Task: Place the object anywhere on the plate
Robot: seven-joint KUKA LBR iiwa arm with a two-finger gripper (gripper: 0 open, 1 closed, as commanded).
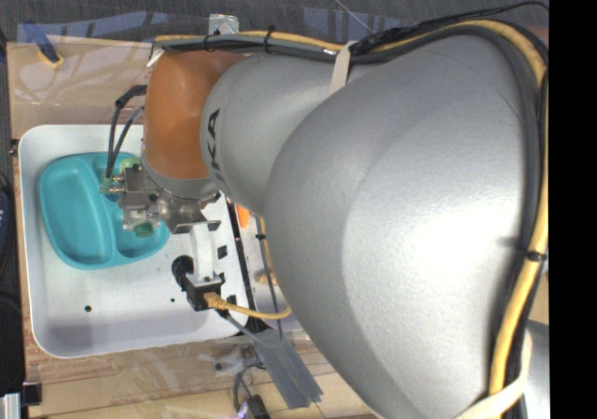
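The arm (392,193) looms over the left bin (56,314), its gripper (140,212) at the right edge of the teal plate (79,212). A small green object (144,230) shows there; grip state cannot be told. A release squarely above the plate's middle would serve best.

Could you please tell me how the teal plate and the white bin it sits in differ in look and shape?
The teal plate is a saturated blue-green, while the white bin is plain white. The plate is the smaller, lying inside the bin toward its upper left. The plate is a rounded form split into two compartments by a ridge; the bin is a rounded-corner rectangle. Both are shallow with raised rims. The gripper sits over the plate's right edge.
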